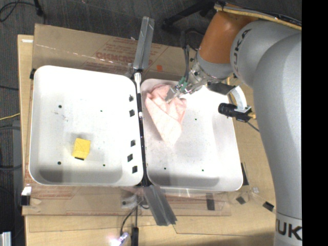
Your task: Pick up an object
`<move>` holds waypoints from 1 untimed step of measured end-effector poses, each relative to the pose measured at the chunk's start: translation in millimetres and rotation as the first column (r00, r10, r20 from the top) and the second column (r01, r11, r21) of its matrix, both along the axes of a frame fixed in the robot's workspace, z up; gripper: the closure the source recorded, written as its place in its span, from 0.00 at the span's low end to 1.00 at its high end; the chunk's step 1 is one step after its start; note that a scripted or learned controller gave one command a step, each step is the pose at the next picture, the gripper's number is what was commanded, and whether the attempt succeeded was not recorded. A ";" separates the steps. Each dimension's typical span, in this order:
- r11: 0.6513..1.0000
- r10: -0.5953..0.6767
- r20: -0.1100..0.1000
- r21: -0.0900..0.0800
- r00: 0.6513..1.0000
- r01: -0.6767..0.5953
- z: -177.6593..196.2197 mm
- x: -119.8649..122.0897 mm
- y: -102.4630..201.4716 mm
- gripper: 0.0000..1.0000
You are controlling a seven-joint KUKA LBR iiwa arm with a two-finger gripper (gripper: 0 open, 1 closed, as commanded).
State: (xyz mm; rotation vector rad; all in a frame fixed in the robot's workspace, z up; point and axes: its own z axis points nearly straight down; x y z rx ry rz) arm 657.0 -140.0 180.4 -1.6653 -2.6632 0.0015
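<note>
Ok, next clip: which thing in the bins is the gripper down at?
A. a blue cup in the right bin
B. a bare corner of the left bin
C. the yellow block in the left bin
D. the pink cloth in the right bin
D: the gripper sits at the upper edge of the pink cloth in the right bin, while the yellow block lies apart in the left bin.

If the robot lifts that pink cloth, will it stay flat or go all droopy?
Probably droopy: the cloth lies crumpled in folds in the right bin, so it looks soft, not stiff. It likely weighs little and won't roll. Since the end effector is at one edge, the rest would probably hang down and drag.
</note>
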 end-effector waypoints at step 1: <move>0.973 -0.230 0.001 -0.001 0.973 0.230 -0.1 -0.4 -2.0 1.00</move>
